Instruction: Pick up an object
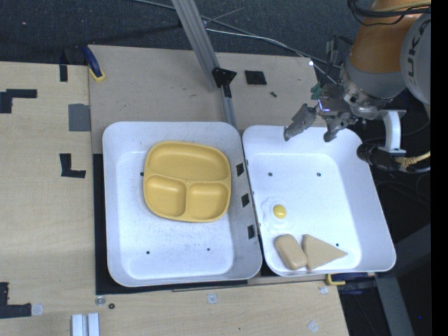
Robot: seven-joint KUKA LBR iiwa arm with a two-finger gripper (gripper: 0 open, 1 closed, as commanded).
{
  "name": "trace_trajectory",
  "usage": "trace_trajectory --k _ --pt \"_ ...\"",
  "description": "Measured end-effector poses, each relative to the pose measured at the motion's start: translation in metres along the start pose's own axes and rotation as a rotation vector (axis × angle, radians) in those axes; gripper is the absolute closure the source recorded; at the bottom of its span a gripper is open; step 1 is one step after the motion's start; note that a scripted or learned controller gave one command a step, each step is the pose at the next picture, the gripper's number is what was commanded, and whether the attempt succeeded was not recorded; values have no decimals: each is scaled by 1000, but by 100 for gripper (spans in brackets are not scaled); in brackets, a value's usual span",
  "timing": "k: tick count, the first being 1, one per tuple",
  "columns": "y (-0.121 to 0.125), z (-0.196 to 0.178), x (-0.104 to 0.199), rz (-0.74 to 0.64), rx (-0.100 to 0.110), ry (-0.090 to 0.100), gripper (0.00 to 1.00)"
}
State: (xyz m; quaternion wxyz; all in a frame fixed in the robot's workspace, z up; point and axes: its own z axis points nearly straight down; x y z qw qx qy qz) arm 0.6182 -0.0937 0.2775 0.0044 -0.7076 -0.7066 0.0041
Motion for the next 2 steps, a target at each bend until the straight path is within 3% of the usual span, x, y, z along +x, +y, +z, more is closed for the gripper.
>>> trace_trajectory --k 1,2 --pt "2 -6 0 -2 -11 -1 0" --pt "9 43 -4 -2 -6 -2 0"
